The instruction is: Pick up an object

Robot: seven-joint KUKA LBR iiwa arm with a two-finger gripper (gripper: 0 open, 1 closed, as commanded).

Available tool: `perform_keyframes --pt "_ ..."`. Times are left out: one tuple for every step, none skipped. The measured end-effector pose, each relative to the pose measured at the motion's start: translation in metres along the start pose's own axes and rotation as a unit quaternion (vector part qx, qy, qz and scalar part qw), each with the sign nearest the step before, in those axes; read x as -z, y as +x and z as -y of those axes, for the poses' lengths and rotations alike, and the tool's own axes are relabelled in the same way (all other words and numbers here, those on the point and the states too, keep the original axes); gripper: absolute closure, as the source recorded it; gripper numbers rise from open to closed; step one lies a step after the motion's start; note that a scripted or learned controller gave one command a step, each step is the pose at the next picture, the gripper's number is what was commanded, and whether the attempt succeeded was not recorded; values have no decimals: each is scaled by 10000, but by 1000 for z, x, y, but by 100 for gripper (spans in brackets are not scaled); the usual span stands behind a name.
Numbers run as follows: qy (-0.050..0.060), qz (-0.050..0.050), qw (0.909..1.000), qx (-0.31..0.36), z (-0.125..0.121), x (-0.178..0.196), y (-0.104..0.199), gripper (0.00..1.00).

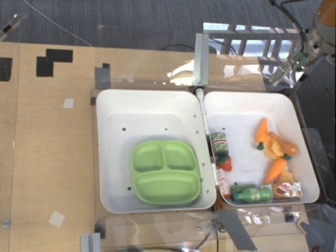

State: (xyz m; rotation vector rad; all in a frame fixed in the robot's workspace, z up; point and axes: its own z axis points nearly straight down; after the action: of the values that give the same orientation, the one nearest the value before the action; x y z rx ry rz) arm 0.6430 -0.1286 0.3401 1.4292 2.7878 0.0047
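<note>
Hand [287, 70] above bin [247, 106] (toys [276, 146] below).

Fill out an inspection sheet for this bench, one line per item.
Surface: wooden bench bearing two shallow white bins, left bin and right bin, side by side.
Job's things: in the right bin, two toy carrots, a green bottle, a small can, a strawberry, a small carton.
Clutter: green divided plate in the left bin.
Grippers: gripper above the right bin's far right corner, away from the objects; finger state unclear.
Cables: black cable at top right; thin wire across the floor.
Surroundings: grey carpet, metal frame behind the bins.
</note>
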Motion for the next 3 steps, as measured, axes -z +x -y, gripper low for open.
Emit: perform_keyframes --pt "-6 9 9966 -830 -20 36 -19 100" --pt "49 -40 9941 -1081 18 -76 35 100" --pt "-6 0 9819 -1892 -20 5 33 100"
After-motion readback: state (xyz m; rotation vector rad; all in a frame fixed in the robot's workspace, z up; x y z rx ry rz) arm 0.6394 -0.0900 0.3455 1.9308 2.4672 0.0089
